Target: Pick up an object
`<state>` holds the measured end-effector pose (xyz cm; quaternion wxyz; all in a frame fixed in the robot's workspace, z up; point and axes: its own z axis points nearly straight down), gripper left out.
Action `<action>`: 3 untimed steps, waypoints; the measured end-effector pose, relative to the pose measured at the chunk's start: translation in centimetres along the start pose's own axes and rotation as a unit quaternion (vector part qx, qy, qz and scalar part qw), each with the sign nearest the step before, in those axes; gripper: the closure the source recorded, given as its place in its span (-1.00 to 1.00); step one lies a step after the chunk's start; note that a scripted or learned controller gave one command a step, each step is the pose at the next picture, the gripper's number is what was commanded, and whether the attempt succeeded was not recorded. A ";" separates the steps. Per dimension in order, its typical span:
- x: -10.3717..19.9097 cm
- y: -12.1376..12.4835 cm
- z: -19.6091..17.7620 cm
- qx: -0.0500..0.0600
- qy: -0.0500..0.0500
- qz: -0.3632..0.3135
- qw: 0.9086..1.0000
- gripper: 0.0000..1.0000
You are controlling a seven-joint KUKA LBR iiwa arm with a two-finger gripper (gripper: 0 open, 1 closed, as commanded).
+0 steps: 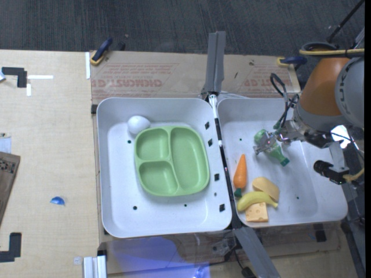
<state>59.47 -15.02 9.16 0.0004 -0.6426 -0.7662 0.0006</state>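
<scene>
The gripper is down inside the right bin, in its upper middle, and whether it is clenched or released cannot be told from this slant. A green object, perhaps a small bottle, lies right at the gripper, its far end poking out toward the lower right of it; it is not clear whether the two touch. The grey arm with its orange band comes in over the right bin's upper right corner. Taking the right bin as the landmark: an orange carrot lies along its left wall, below and left of the gripper; a yellow banana curves near its lower left corner, with a yellow-orange wedge just under it and a pale yellow piece just above. Left of the right bin sits the left bin, holding a green divided plate at its middle and a small white ball near its upper left corner.
</scene>
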 end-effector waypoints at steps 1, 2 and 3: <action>-0.1 0.0 -0.9 -0.001 0.000 0.002 1.000 1.00; 9.0 -1.3 -14.1 0.000 0.000 0.075 0.997 1.00; 9.4 2.5 -11.0 0.001 -0.001 0.041 0.999 1.00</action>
